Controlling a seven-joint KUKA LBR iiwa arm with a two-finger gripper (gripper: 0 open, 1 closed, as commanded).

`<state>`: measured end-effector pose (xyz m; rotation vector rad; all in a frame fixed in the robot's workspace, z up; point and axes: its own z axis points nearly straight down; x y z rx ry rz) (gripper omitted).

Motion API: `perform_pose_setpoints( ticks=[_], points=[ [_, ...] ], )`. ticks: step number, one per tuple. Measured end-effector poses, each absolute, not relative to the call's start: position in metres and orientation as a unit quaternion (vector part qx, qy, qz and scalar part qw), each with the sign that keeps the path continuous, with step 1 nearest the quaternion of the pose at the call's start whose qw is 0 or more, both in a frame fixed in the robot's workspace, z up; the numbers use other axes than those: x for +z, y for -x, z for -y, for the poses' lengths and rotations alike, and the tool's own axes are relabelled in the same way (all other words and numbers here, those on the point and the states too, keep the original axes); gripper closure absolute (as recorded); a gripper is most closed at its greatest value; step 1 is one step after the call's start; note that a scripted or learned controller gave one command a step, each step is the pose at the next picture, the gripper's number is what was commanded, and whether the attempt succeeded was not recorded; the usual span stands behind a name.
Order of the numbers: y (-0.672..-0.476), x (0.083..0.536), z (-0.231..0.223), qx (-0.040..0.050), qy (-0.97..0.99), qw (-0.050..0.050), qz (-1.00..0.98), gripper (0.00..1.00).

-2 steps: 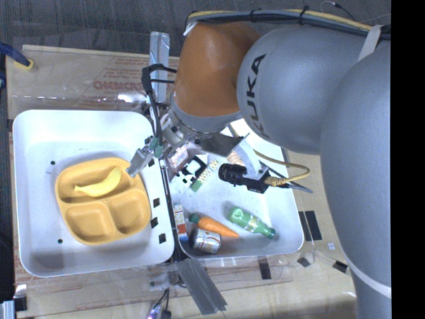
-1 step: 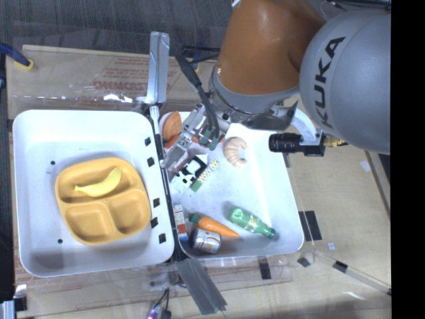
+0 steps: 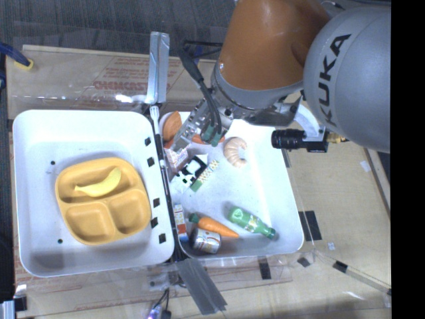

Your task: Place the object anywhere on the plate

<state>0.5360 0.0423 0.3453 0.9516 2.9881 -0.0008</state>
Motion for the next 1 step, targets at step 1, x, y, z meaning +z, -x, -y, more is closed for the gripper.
perform_pose_setpoints(
  ticks=[1],
  points=[
    [-0.5759, 0.2689, -0.0985, -0.0014, -0.314, -0.001, -0.949, 1.00]
  ],
)
